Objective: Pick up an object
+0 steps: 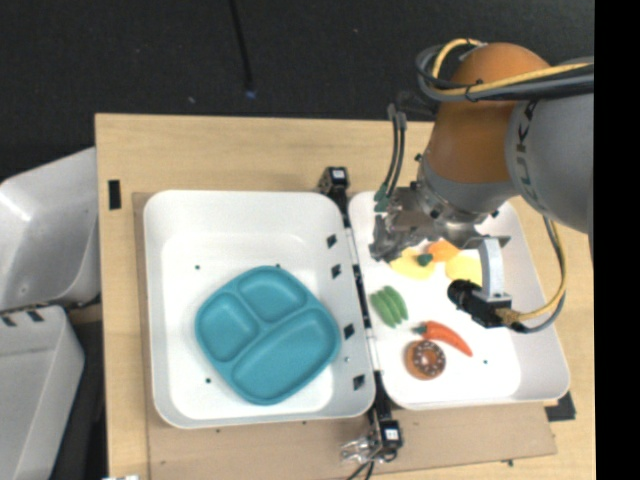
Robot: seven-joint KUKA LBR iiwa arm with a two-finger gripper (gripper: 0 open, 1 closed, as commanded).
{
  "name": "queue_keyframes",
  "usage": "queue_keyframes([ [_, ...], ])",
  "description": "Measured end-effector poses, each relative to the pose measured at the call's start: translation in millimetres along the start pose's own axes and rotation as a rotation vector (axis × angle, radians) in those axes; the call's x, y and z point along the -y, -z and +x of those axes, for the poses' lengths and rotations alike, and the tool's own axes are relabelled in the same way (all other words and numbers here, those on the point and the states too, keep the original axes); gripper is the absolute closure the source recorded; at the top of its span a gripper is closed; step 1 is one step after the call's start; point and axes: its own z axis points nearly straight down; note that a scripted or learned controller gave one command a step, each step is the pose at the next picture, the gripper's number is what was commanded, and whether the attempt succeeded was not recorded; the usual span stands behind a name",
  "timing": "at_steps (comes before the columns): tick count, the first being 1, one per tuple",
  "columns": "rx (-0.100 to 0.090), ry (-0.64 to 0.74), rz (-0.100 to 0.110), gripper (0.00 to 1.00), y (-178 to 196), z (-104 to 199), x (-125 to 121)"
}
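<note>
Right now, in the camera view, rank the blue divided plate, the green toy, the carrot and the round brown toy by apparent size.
1. blue divided plate, far the largest
2. round brown toy, green toy and carrot: these look alike in size, too close to rank.

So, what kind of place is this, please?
Probably a robot lab test bench, not a kitchen: a grey arm reaches over two white bins on a wooden board, with toy food like a carrot and a blue divided plate.
</note>
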Motion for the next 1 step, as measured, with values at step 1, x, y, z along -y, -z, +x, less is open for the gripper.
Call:
queue_keyframes([
  [1, 0.0, 0.001, -0.001, 1.0, -0.8, 55.7, -7.7],
])
